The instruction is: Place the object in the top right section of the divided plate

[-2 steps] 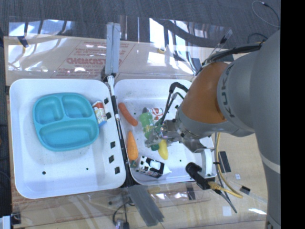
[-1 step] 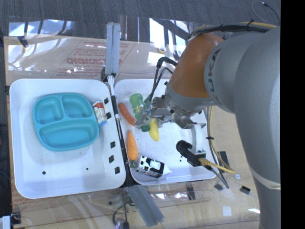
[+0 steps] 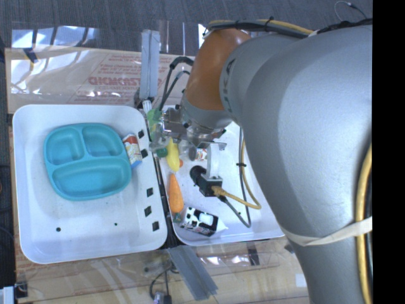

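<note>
- Divided plate [image 3: 87, 160], blue, lies in left bin [image 3: 31, 233]; all sections bare.
- Small can [image 3: 132, 149] lies touching plate's right rim.
- Gripper [image 3: 180, 145] sits low in right bin [image 3: 253, 230], near the divider; grip state: cannot tell.
- Yellow item [image 3: 173, 157] and carrot [image 3: 176, 195] lie by it, beside a black-and-white box [image 3: 201, 221].

The turquoise divided plastic plate [image 3: 87, 160] looks smooth and faintly glossy. Both shallow white plastic bins [image 3: 31, 233] appear matt. At 12 o'clock, a clear plastic sheet [image 3: 82, 75] gleams. The grey robot arm [image 3: 304, 138] has a smooth satin shell; the light wooden table [image 3: 95, 284] shows grain.
</note>
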Robot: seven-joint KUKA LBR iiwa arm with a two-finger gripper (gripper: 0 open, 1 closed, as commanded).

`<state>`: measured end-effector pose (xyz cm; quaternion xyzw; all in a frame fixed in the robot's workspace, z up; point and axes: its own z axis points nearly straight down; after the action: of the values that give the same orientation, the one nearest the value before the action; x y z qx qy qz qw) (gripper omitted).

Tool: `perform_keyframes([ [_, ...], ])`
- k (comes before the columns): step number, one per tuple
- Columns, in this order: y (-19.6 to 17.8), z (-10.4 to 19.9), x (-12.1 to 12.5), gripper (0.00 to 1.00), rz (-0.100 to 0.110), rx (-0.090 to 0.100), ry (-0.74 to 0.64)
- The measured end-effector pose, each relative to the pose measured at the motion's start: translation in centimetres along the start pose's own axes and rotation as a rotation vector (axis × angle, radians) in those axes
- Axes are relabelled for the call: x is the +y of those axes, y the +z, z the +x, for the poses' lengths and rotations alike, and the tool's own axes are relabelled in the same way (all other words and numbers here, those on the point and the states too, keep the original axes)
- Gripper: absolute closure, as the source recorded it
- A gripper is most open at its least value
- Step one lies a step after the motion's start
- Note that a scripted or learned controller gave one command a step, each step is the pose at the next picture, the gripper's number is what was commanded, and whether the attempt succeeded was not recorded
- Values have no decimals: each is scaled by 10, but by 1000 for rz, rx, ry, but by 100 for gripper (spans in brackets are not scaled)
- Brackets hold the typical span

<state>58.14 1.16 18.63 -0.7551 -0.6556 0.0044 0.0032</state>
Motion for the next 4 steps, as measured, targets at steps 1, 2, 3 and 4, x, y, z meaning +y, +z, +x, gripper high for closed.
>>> perform_keyframes([
  [1,-70,7,-17,100,-3,0,-110],
  [2,-56,71,26,100,-1,-2,-51],
  [3,-21,130,57,100,-2,-2,-15],
  [4,-51,116,38,100,0,-1,53],
])
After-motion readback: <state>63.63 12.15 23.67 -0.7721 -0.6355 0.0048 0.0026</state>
